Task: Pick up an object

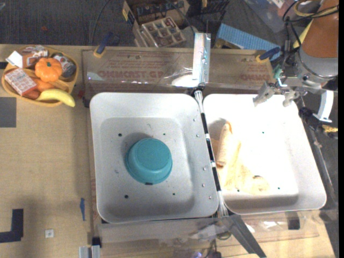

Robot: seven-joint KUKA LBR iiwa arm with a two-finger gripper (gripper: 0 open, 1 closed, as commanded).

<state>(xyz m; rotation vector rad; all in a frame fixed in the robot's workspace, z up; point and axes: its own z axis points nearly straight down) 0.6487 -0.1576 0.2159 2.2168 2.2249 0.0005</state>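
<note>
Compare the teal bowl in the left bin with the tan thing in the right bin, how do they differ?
The teal bowl is round and saturated blue-green; the tan object is long, narrow and pale, close to its bin's colour. The bowl sits mouth down near the middle of the left bin; the tan object lies along the left side of the right bin. Both rest on a bin floor, apart from the gripper.

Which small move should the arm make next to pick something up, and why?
Probably it should travel toward the pale tan roll-shaped object and stop above it. The gripper hangs over the far edge of the right white bin, apart from everything. That object lies in the same bin, against its left wall; the teal upturned bowl sits in the left white bin, farther away.
</note>
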